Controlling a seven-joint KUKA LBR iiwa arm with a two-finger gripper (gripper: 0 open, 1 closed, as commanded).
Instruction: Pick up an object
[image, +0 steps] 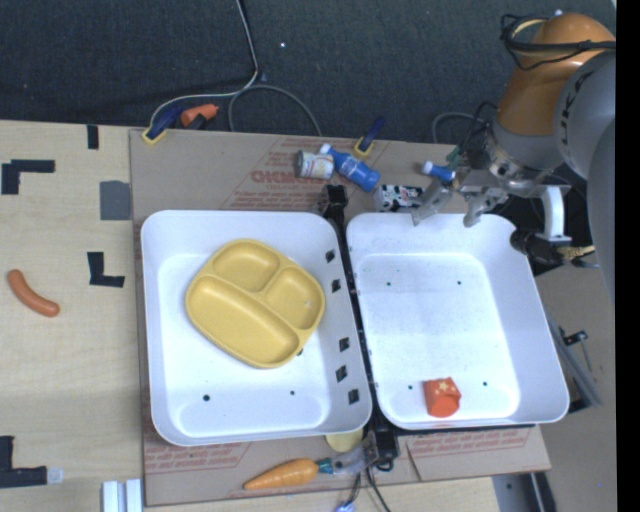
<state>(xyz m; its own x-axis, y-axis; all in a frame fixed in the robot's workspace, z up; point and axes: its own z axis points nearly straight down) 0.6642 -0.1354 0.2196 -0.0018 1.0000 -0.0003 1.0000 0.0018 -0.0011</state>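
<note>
The small orange-red object (441, 396) lay in the right bin (452, 290), close to its near wall and a little right of centre, resting on the bin floor with bare white around it. The yellow divided plate (256, 300) sat in the left bin (170, 330), a broader and flatter target. The end effector (447, 208) hung over the far rim of the right bin, its two fingers spread apart and pointing down, with nothing between them and nothing touching them.

To do this step well, the arm would probably need to travel toward the near side until centred above the orange-red object, then descend with the fingers straddling it. The near wall stood just beside the object, so one finger could clip the rim; aligning the fingers left to right might avoid that.
</note>
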